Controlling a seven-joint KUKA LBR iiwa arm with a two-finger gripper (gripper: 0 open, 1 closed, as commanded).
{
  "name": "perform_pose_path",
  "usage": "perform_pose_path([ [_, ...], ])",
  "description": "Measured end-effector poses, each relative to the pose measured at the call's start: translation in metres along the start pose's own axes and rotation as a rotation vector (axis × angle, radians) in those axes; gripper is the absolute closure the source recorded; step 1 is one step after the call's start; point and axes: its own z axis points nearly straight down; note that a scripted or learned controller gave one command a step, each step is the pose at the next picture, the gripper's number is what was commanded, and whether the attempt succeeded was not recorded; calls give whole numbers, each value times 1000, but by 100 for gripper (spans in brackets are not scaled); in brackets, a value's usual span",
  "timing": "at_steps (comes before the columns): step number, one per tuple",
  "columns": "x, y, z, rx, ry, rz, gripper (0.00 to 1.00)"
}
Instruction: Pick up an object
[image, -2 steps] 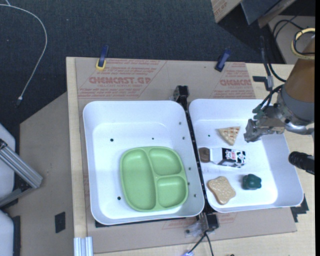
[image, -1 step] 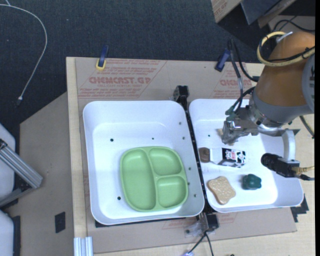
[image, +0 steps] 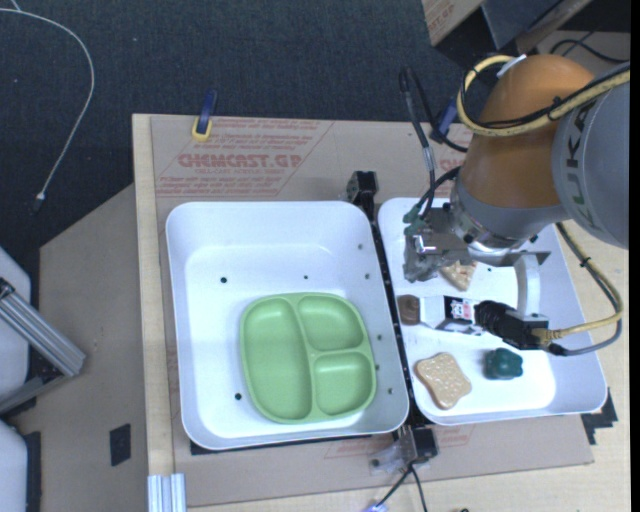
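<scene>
My gripper (image: 430, 257) hangs low over the far left part of the right bin (image: 575, 385), under the grey and orange wrist. A tan lumpy object (image: 461, 273) shows right beside the gripper's right side, partly hidden by it; whether it is held I cannot tell. Nearer the front lie a small brown piece (image: 408, 308), a white card with dark marks (image: 458, 311), a tan waffle-like biscuit (image: 443, 380) and a teal object (image: 503, 364).
The left bin (image: 200, 250) holds a green divided plate (image: 305, 355) in its front half. A dark divider runs between the two bins. The arm covers much of the right bin's far end.
</scene>
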Motion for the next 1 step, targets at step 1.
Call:
perform_pose_path([
  [1, 56, 4, 0, 0, 0, 0, 100],
])
